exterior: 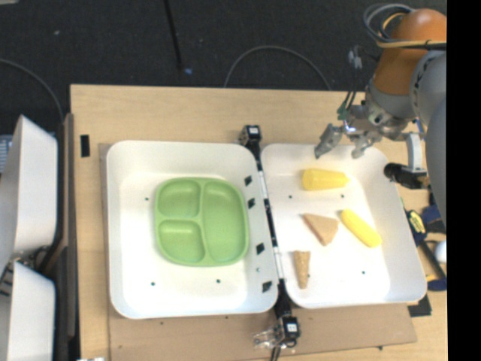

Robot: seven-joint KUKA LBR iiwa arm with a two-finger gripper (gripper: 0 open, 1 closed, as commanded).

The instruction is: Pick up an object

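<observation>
2 shallow white bins sit side by side on the wooden bench [90,224], seen from above at a slant. In the left bin [124,277] lies a green divided plate [201,222] with 3 compartments, roughly at the bin's middle. The right bin [391,277] holds 4 food pieces, all apart from one another: a yellow corn cob [325,179] toward the far side, a longer yellow piece [360,228] lying diagonally to its right and nearer, a tan wedge [322,228] near the middle, and a narrow tan cone-like piece [301,268] close to the divider. The arm comes in from the right, and its gripper [343,146] hangs above the far edge of the right bin — fingers spread apart, nothing between them — just beyond the corn cob and not touching it.
</observation>
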